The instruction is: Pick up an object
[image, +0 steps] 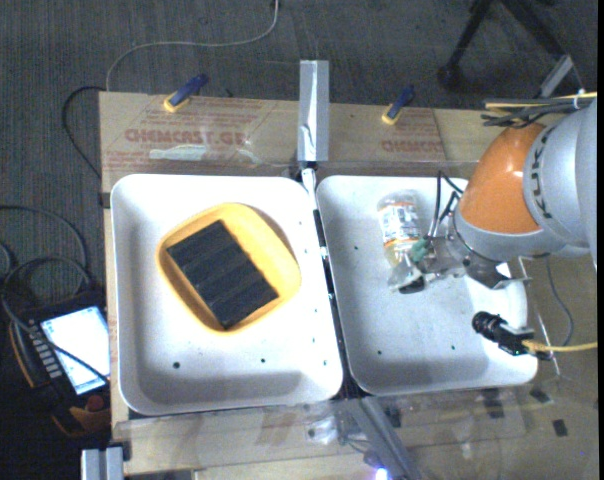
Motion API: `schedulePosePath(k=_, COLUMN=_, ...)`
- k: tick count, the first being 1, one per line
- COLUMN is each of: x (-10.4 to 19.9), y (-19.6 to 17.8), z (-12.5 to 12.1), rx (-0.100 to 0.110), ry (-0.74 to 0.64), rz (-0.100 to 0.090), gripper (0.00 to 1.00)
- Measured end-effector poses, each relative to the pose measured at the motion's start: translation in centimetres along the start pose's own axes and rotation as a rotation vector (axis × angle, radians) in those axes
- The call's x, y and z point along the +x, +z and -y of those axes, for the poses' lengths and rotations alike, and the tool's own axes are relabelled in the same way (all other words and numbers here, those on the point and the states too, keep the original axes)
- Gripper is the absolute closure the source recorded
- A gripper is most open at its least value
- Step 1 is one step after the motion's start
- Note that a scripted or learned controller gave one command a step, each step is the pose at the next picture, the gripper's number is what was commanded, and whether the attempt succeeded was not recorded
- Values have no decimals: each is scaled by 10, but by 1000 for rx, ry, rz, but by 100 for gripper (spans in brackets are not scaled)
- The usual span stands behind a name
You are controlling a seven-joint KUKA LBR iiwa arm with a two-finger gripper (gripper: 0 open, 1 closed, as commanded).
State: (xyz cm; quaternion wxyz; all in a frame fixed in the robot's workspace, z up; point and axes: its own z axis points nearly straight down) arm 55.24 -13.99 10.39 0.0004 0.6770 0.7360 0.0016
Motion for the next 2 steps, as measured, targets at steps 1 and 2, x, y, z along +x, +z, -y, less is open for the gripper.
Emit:
schedulePosePath(k=1, x=7, y=-32, z=-59, rx=78, ry=-21, rz=-9, gripper=100)
schedulePosePath(k=2, x=53, y=-55, z=-65, rx=95, ry=-119, rz=-12, gripper=100)
